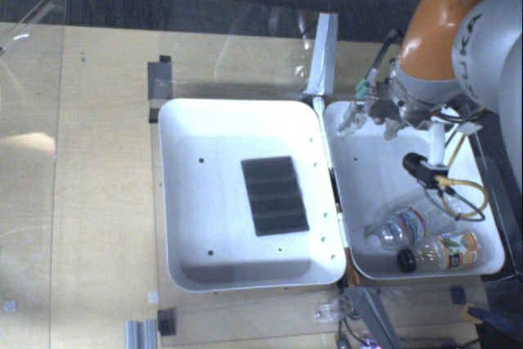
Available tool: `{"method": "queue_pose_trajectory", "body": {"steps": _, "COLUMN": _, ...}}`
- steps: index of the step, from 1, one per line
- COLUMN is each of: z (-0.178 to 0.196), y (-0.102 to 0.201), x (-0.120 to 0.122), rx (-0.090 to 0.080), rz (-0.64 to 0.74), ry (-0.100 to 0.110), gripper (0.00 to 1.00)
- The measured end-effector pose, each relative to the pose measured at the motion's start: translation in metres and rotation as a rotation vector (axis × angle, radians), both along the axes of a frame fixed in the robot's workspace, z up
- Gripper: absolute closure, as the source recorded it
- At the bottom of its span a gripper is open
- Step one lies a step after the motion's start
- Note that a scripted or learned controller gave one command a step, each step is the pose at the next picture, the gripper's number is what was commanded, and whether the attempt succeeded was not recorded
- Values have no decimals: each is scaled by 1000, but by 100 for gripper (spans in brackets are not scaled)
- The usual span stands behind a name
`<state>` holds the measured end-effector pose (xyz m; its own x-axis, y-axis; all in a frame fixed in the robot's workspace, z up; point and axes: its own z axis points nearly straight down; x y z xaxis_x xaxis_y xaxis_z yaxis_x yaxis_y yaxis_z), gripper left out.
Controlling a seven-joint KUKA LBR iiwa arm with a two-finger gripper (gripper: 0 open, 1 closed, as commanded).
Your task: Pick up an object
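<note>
The gripper (pixel 372 114) hangs over the far left corner of the right bin (pixel 359 176), under the grey arm (pixel 490 45) and its orange band (pixel 437 29); whether it is open or closed cannot be told, and nothing shows in its hold. Two bottles lie at the near edge of the same bin, well apart from it. The clear bottle (pixel 400 226) is see-through with a pale cap, its long axis slanting, cap toward the bin's left wall. The amber bottle (pixel 441 252), black-capped and labelled, lies nearly along the near edge, cap pointing left. In the left bin (pixel 188 135) a dark ribbed rectangular pad (pixel 274 194) lies flat near the middle.
</note>
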<state>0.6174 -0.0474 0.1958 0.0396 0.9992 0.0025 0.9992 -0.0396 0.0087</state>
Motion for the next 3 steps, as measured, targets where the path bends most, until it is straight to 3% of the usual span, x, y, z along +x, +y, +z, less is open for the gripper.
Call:
{"method": "queue_pose_trajectory", "body": {"steps": 1, "z": -18, "y": -84, "x": -32, "rx": -2, "rz": -122, "ry": 4, "gripper": 0}}
{"method": "queue_pose_trajectory", "body": {"steps": 2, "z": -96, "y": -90, "x": -69, "rx": -1, "rz": -9, "ry": 7, "gripper": 0}}
{"method": "queue_pose_trajectory", "body": {"steps": 3, "z": -109, "y": -108, "x": 47, "rx": -5, "rz": 212, "ry": 1, "gripper": 0}}
